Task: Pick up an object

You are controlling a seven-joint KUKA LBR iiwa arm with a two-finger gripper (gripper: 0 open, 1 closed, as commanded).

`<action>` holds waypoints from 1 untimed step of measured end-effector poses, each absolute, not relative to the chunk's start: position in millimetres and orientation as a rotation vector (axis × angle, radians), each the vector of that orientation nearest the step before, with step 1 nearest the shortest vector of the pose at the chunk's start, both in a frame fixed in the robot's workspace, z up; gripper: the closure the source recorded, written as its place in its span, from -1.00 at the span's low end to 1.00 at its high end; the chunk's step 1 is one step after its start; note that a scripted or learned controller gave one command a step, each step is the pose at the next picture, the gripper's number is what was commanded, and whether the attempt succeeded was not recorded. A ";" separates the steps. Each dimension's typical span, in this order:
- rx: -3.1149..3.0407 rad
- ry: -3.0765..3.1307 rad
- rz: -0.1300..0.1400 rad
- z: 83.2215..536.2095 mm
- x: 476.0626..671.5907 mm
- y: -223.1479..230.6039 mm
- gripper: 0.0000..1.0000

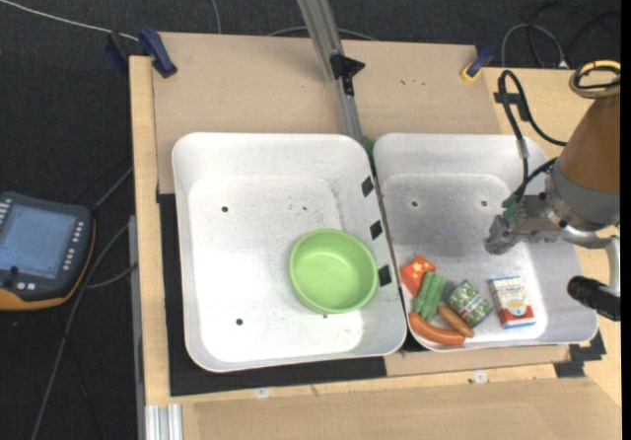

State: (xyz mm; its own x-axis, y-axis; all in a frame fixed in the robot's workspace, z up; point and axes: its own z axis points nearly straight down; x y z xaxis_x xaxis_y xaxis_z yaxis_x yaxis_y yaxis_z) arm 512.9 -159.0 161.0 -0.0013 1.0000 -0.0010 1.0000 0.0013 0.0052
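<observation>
- Gripper (501, 234) hangs over the right bin (444, 167), near that bin's right wall and about halfway along it; we cannot tell its state from this angle
- We see nothing caught in it, and it stands apart from every object
- We see the arm (592, 167), grey with an orange band, coming in over the right bin's right rim
- We find the loose objects gathered along the right bin's front edge: a red block (417, 270) nearest the divider, a green vegetable (429, 296) just beside it, an orange sausage-like piece (437, 331) against the front rim, a small green packet (470, 302) and a white carton (512, 301) toward the front right corner
- We note the carton lies closest to the gripper, in front of it
- We see the rear half of the right bin bare, giving open floor behind and to the left of the gripper
- We find a green bowl (333, 271) upright in the left bin (246, 172), near its front right corner, close to the wall shared with the right bin
- We see the left bin's remaining floor bare
</observation>
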 end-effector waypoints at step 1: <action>2.218 2.220 0.004 209.0 523.0 -158.3 1.00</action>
State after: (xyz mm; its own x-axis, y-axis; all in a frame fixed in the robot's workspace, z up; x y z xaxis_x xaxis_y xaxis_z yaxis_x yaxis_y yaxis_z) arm 523.0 -158.3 209.0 -0.0010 1.0000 -0.0008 1.0000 0.0010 0.0047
